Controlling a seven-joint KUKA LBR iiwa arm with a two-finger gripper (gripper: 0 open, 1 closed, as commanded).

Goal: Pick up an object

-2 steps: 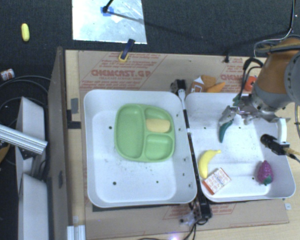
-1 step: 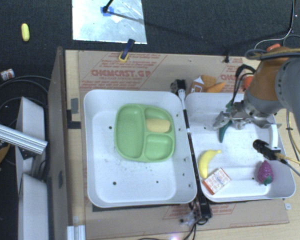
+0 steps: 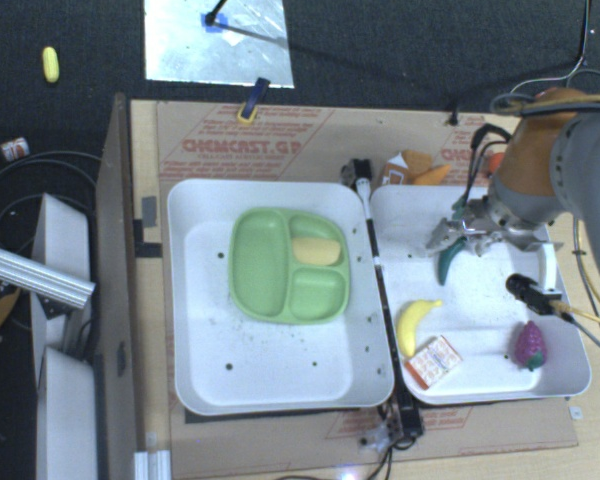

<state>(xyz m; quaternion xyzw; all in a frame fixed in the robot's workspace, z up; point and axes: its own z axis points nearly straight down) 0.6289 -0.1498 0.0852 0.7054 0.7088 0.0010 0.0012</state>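
Observation:
My gripper [image 3: 460, 236] hangs over the back middle of the right bin [image 3: 570, 368], reaching in from the right. A teal, pepper-shaped object [image 3: 447, 262] lies directly under and in front of its tip, touching or nearly touching it. Whether the gripper has hold of it is hidden. Nearer the front of the same bin lie a yellow banana [image 3: 416, 322], a small red and white box [image 3: 435, 360] and a purple bunch of grapes [image 3: 528, 344].
The left bin [image 3: 205, 368] holds a green divided plate [image 3: 265, 268] with a yellow piece [image 3: 317, 251] in its back right compartment. Orange items [image 3: 420, 171] lie on the cardboard just behind the right bin. A ridge [image 3: 378, 278] separates the two bins.

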